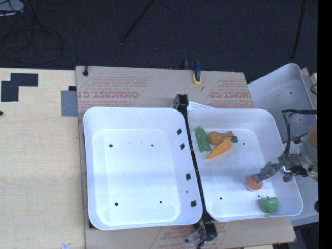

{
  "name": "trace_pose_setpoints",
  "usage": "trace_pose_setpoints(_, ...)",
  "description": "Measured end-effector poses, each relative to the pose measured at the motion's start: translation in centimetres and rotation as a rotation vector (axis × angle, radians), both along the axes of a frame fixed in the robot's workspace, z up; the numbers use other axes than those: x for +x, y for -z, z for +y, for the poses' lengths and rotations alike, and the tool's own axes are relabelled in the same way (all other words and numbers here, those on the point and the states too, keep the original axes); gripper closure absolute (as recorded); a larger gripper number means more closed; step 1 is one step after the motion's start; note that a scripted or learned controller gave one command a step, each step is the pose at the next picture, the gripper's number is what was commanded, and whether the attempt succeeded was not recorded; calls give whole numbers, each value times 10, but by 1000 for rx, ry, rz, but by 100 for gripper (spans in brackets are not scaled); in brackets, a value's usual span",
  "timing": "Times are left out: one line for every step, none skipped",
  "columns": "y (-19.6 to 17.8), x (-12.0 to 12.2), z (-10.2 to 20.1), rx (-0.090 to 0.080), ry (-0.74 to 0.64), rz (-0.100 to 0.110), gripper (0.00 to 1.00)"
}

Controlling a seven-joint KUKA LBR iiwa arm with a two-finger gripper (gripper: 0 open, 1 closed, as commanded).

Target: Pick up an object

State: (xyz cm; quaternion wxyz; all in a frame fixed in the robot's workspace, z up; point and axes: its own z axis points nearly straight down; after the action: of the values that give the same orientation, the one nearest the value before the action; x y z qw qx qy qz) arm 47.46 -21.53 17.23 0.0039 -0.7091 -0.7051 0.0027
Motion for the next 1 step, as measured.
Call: trace_pose_setpoints(75, 55, 30, 3, -9, -3, 0)
